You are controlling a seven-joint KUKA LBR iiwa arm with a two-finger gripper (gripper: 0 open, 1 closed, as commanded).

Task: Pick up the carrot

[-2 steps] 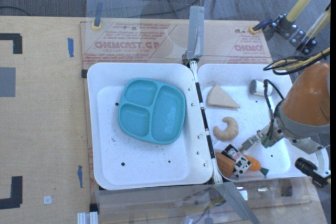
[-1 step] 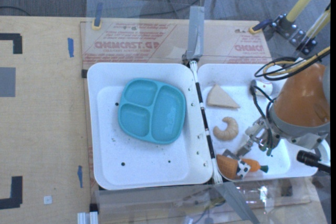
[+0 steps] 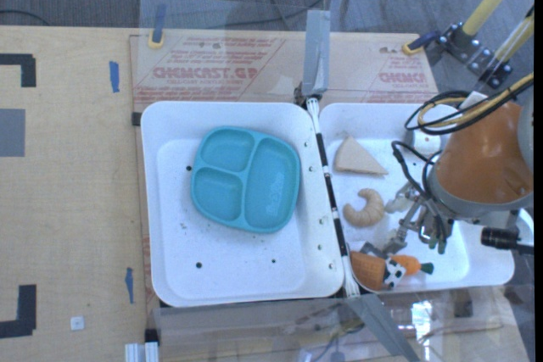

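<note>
Jaws – can't tell if apart or together; gripper (image 3: pixel 422 226) hangs over right bin (image 3: pixel 484 267) mid-front. Carrot (image 3: pixel 405 266) lies at bin's front edge, nr left corner – just below gripper.

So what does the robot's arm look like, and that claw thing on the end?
The big rounded orange band wraps the arm above its wrist, with a grey part just below it. Black cables loop around beside it. At the end sits the small metal gripper, made of thin silvery-grey rods and joints, a bit like a tiny metal claw.
</note>
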